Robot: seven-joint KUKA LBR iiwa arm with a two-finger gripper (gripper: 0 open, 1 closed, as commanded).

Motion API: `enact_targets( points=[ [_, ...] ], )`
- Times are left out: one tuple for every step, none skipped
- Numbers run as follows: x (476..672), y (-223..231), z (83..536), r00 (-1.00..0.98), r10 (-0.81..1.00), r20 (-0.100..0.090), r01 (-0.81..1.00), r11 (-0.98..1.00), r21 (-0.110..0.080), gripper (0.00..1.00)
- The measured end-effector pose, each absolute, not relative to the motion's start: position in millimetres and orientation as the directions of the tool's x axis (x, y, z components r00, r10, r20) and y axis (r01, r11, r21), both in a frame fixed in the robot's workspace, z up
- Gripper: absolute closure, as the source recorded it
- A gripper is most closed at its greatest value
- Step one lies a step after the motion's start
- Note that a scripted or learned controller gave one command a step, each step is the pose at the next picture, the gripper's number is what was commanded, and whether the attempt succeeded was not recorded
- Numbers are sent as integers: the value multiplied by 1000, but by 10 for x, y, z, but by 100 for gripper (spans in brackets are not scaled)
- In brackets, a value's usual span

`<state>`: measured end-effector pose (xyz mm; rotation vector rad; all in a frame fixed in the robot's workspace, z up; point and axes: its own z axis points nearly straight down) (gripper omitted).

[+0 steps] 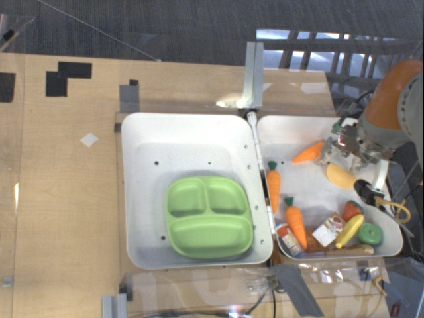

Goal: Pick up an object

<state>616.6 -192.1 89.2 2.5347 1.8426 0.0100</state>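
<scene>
A: White plastic, two shallow bins sitting side by side on a wooden bench (59, 197). What is lying in the left bin (142, 138)?

B: One green plate (209, 217) with three compartments, resting flat toward the near side of that bin.

A: And the right bin (291, 134)?

B: Several toy foods. One carrot (273, 187) is lying along the left wall, green top pointing away. A second carrot (295, 225) is sitting just beside it, nearer the front. A third carrot (308, 154) is lying toward the back, near the arm's tool. A yellow lemon (341, 176) is resting just under that tool. In the front right corner a banana (350, 231), a tomato (352, 211), a green round piece (370, 233) and a small white and red packet (327, 232) are crowding together, touching one another.

A: Where is the arm standing?

B: The grey arm with its orange band (395, 101) is reaching in from the right, and the gripper (350, 152) is hanging over the back right part of the right bin, close to the lemon and the third carrot.

A: Is it grasping anything?

B: I cannot tell; its tip is too cluttered to read, and nothing is showing clearly in its grip.
</scene>
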Motion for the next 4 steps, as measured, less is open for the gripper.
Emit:
enact_targets(
  points=[
    [6588, -1772, 884, 229, 973, -8, 973, -229, -41, 0],
    [6676, -961, 1264, 158, 987, 1, 987, -158, -7, 0],
    [6013, -937, 917, 134, 991, 2, 991, -134, 7, 0],
    [6620, -1186, 873, 315, 949, 1, 948, -315, -47, 0]
  ],
)
